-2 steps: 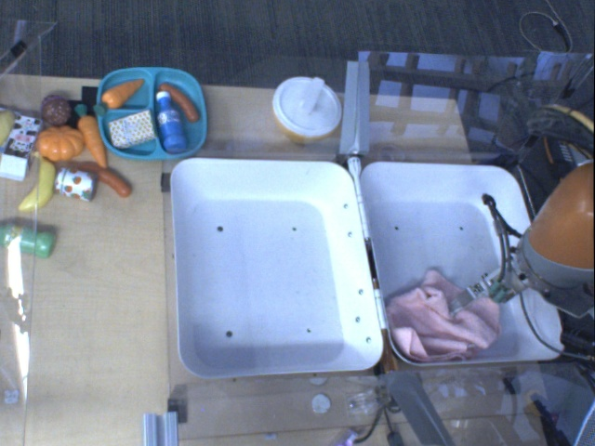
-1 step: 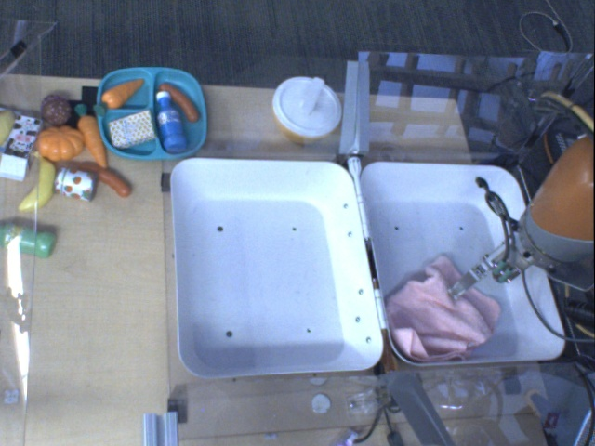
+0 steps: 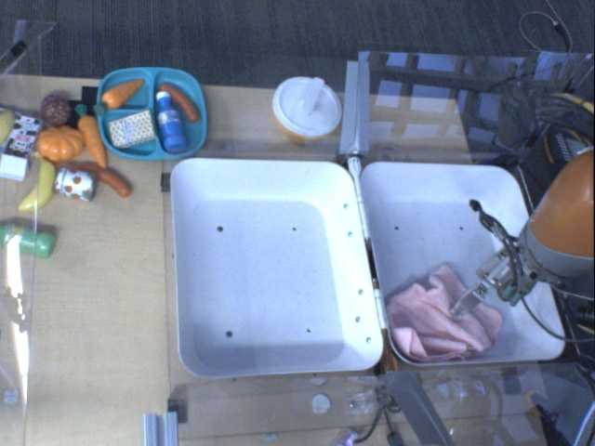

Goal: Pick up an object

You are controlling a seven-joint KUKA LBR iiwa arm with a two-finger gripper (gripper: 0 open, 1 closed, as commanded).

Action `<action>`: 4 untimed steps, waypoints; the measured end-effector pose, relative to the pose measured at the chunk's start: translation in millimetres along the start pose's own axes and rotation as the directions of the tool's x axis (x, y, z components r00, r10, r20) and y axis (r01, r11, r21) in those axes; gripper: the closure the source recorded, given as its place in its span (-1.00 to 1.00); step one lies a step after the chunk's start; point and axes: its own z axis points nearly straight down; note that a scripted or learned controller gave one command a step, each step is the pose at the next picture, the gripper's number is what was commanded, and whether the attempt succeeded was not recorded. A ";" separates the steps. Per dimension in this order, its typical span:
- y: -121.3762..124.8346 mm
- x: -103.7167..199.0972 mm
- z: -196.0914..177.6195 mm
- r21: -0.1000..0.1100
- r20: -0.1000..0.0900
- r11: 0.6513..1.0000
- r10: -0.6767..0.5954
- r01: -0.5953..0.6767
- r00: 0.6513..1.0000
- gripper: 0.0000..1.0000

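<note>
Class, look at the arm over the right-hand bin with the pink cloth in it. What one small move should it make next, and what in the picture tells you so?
Probably a short push straight down into the pink cloth. The gripper sits right at the cloth's upper right edge in the right bin, and the cloth lies bunched in the near corner, so the target is already under it. The grip itself is too small to judge.

The pink cloth [image 3: 437, 321] looks soft and rumpled (towel-like); both white bins [image 3: 265, 268] seem smooth matt plastic, and the surface [image 3: 84, 323] shows pale wood grain.
</note>
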 end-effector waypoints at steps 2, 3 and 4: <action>82.4 -32.9 17.4 -0.005 0.003 0.894 0.448 -0.448 0.894 -1.00; 121.7 -6.6 17.0 -0.007 0.003 0.907 0.421 -0.421 0.907 -1.00; 160.3 -30.7 18.2 -0.004 0.002 0.815 0.580 -0.580 0.815 -1.00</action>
